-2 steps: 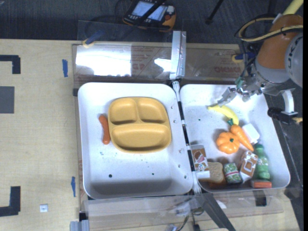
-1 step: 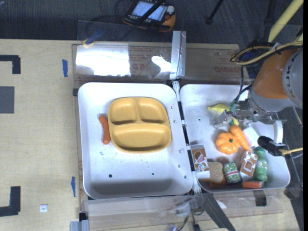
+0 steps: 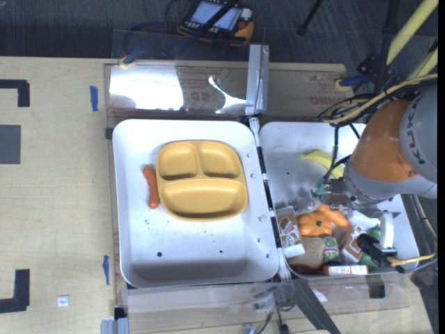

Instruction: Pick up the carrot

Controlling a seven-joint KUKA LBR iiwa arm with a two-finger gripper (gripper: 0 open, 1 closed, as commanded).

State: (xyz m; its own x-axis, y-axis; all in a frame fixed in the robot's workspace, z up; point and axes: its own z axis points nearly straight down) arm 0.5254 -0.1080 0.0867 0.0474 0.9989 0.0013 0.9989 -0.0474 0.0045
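Glossy white left bin holds a slim orange carrot beside a smooth yellow tray.

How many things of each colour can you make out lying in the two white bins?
Yellow: 2, the divided plate and the banana.
Orange: 2, the carrot and the orange toy.
Total: 4; the other bits in the right bin are too jumbled to count.
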